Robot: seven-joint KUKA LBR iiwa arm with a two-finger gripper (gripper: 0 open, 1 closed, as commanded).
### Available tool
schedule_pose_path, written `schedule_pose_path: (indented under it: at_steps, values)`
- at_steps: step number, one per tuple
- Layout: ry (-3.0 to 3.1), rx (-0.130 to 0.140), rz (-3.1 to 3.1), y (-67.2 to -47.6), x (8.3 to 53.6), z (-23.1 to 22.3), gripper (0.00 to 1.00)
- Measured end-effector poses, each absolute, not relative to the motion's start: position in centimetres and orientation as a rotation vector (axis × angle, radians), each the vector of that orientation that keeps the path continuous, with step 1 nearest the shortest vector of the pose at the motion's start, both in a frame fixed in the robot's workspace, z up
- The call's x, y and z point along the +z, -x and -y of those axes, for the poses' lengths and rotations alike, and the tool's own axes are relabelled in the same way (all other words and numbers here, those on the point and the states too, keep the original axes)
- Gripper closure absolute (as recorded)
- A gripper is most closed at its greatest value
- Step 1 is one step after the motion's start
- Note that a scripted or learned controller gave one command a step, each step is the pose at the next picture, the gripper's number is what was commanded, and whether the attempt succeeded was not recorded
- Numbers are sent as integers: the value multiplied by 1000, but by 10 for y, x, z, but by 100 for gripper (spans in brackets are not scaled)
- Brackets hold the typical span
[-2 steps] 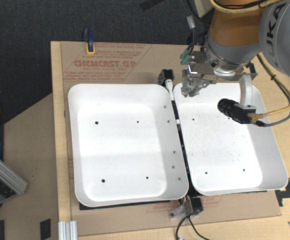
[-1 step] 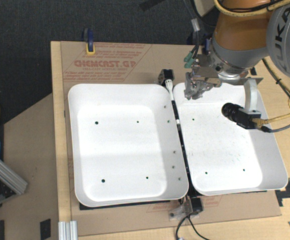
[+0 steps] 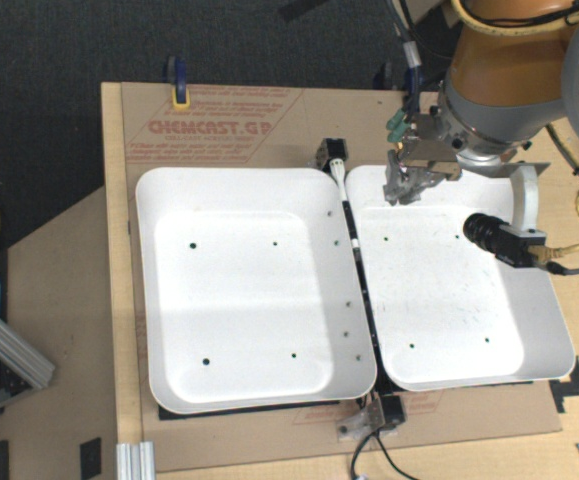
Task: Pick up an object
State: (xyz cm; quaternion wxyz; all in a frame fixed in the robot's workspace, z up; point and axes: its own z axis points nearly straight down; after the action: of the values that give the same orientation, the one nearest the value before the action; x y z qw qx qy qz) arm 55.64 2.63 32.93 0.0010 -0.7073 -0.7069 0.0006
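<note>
Here, the end effector (image 3: 405, 190) hung over the far edge of the right bin (image 3: 469, 368), beside the left bin (image 3: 169, 298); finger state could not be told. No object was discernible.

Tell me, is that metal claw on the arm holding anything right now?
Cannot tell for sure. The gripper hangs over the far edge of the right bin, and nothing visible sits between its fingertips, but it is too small and dark to judge.

Pincer (image 3: 406, 190) above right bin (image 3: 469, 368)
</note>
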Motion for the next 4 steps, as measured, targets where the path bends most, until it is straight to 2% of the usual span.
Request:
schedule_pose_path:
  at_steps: [1, 2, 3, 4]
  values:
    - [2222, -5, 2224, -520, 371, -26, 100]
    - [2217, 5, 2221, -549, 302, -54, 100]
    - [2221, -19, 2232, -535, 420, -85, 100]
    - [2217, 9, 2220, -571, 317, -104, 100]
